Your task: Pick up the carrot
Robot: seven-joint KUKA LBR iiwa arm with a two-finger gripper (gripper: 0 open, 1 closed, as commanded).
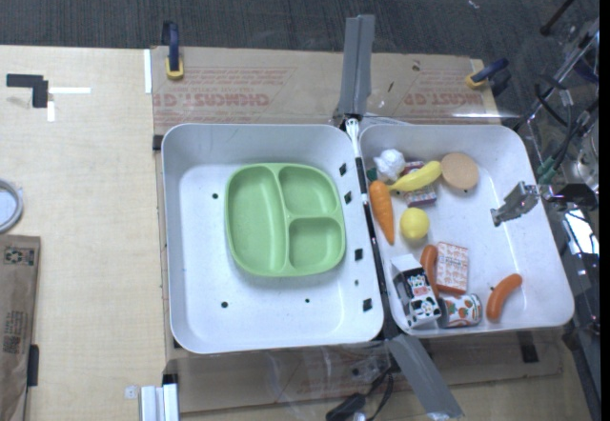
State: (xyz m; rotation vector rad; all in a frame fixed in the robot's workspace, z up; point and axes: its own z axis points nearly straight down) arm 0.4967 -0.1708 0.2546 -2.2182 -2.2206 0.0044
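Your slim orange plastic carrot lies leftward of the grey two-finger gripper — long axis running near-to-far; can't tell the tool's state.

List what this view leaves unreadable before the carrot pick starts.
- Hand: small and blurred at the right bin's edge in the camera view; whether it is open or shut cannot be made out.
- Arm: cut off by the right edge of the frame.
- Carrot: lies against the bin's left wall; its top end is crowded by a white item.
- Small cartons: print too small to read.
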